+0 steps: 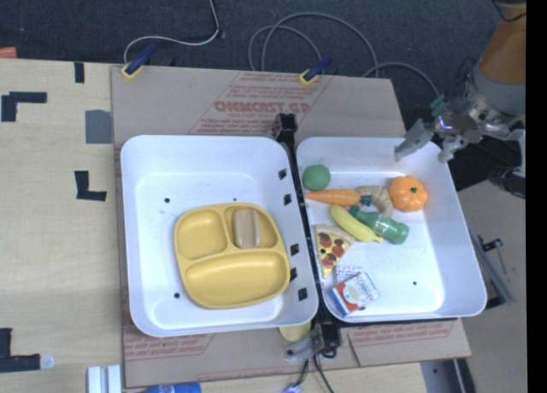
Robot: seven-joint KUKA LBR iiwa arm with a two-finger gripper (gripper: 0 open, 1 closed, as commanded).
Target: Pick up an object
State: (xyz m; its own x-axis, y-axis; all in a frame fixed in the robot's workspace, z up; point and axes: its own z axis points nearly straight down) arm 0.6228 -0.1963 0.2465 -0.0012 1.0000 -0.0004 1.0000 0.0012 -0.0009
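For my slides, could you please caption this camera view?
Grey two-finger gripper open above right white bin of toy food.

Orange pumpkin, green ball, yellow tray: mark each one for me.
orange pumpkin [408,194], camera view, on its rounded body.
green ball [316,177], camera view, at its centre.
yellow tray [232,278], camera view, on the floor of its large compartment.

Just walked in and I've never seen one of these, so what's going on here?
A robot arm reaches in from the right, its end effector open above the far edge of the right bin, holding nothing. That bin holds toy food: a green ball, carrot, orange pumpkin, banana, pizza slice. The left bin holds a yellow tray.
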